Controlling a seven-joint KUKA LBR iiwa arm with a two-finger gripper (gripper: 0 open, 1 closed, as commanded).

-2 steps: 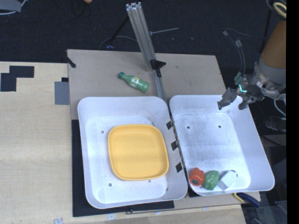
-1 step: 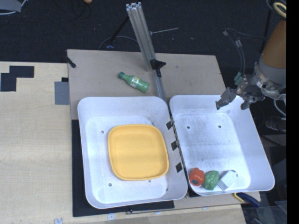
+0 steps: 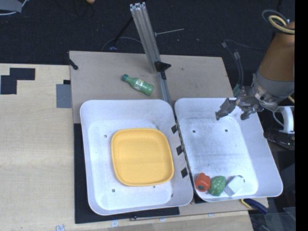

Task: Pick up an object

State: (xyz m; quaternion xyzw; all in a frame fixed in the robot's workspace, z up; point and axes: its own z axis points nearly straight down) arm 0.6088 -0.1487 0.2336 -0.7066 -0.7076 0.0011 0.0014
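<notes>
- Pincer [image 3: 234, 109]: hangs over the upper right corner of the right bin [image 3: 219, 143], at the end of the grey arm [image 3: 276, 64]. Its two fingers stand spread, one toward the bin's middle, one toward the arm. Nothing lies between them.
- Right bin: white, shallow, directly under the pincer. Its floor beneath the fingers is bare, so a descent here would likely close on nothing.
- Red object [image 3: 202, 182], green knobbly object [image 3: 217, 185], pale grey-white block [image 3: 232, 186]: clustered well below the pincer, in the bin's near corner. The red and green pieces touch; the block sits just beside the green one. These are the likeliest pick candidates. Crowded against the wall, they probably leave little room for the fingers.
- Yellow plate [image 3: 142, 156]: well to the left of the pincer and lower, lying flat in the middle of the left bin [image 3: 94, 124]. Judged too flat and broad for an easy grasp.
- Green bottle [image 3: 138, 84]: far left of the pincer and above it, lying on its side on the bench [image 3: 192, 76], outside both bins.
- Metal rail [image 3: 147, 32]: farthest, slanting up from the bench between the bins.
</notes>
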